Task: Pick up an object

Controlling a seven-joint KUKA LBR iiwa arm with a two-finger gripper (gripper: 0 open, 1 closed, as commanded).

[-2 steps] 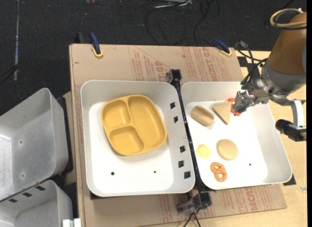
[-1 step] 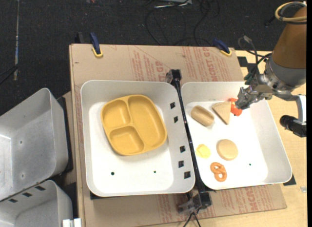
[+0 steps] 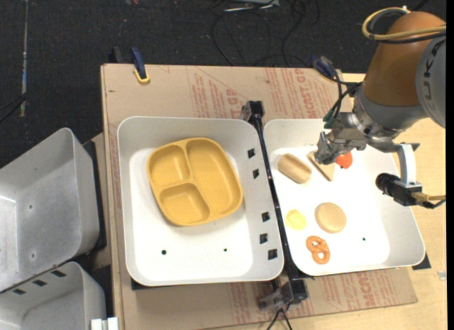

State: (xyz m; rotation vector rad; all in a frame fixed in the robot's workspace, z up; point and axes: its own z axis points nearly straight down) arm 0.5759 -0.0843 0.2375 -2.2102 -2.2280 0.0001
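Note:
The right bin [image 3: 397, 243] holds a tan bread roll [image 3: 294, 168], a thin wooden wedge [image 3: 323, 167], a small red-orange piece [image 3: 344, 160], a round beige cookie [image 3: 330, 217], a small yellow disc [image 3: 296, 218] and an orange pretzel [image 3: 318, 248]. My gripper [image 3: 332, 148] hangs low over the bin's upper middle, right above the wedge and next to the red-orange piece. The arm's body hides the fingertips.
The left bin [image 3: 142, 250] carries a yellow divided plate [image 3: 194, 180]. A black divider with clips [image 3: 264, 194] runs between the bins. Grey plastic tubs [image 3: 39, 208] stand off the bench at left. A black cable fitting [image 3: 397, 189] sits over the right bin's right side.

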